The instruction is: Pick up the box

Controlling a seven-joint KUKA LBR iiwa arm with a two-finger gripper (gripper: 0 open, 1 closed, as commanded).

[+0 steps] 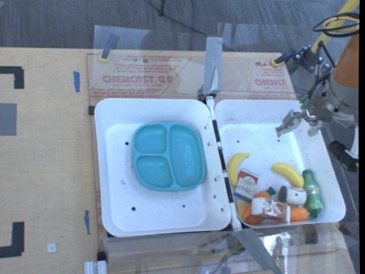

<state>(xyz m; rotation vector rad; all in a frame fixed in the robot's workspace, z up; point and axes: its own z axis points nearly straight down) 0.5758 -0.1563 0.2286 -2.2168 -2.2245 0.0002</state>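
Note:
The box (246, 185) is a small white and red carton lying flat in the right bin (259, 131), near its left wall and beside a yellow banana (235, 165). My gripper (298, 127) hangs over the far right part of that bin, well up and to the right of the box. Its two fingers are spread apart, open, with nothing between them.
A second banana (288, 174), a green bottle (312, 190), an orange carrot-like toy (296, 214) and other small toy foods crowd the right bin's near corner next to the box. The left bin (114, 153) holds a teal divided plate (169, 155).

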